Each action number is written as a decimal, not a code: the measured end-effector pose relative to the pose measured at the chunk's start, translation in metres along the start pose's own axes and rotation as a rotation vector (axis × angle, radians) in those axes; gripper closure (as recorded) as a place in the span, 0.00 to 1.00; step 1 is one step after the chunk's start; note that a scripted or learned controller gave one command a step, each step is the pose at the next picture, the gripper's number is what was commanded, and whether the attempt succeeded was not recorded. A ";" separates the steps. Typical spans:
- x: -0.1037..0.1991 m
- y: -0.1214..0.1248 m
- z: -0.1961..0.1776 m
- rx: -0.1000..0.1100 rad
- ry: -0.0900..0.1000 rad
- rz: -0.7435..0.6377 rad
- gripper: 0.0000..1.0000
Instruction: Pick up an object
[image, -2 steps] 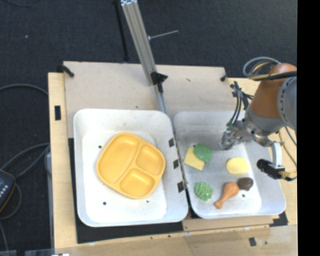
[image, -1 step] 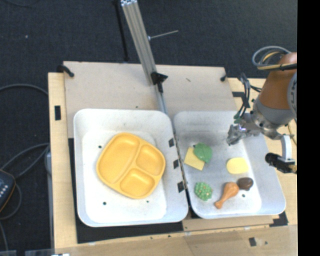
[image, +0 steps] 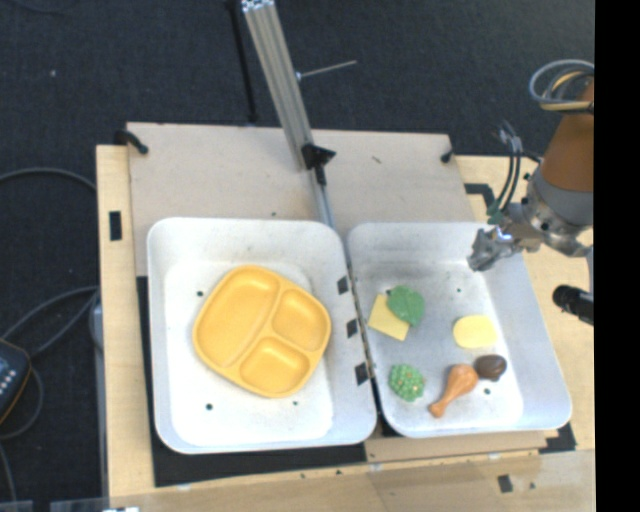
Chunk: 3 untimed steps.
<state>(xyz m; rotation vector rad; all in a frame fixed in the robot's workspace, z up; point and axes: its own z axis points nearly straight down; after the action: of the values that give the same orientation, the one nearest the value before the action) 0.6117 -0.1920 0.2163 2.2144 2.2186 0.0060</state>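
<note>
Our gripper (image: 484, 250) hovers over the right bin's (image: 530, 400) upper edge, well above the yellow block (image: 474, 331); we cannot tell how it stands.

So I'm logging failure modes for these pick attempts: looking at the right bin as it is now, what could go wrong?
1. The drumstick touches the brown piece, so a grasp on either could nudge or drag the other.
2. The yellow wedge lies against the green leafy piece; closing there may catch both or neither.
3. The end effector sits by the right bin upper rim, away from every object, so closing there would likely grab nothing.
</note>
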 end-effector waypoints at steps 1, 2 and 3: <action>0.049 0.015 -0.015 0.003 0.003 -0.005 1.00; 0.097 0.018 -0.014 0.007 0.004 -0.005 1.00; 0.159 0.031 -0.020 0.005 0.004 -0.007 1.00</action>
<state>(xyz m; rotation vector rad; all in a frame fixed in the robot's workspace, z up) 0.6420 -0.0327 0.2362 2.2113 2.2305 0.0048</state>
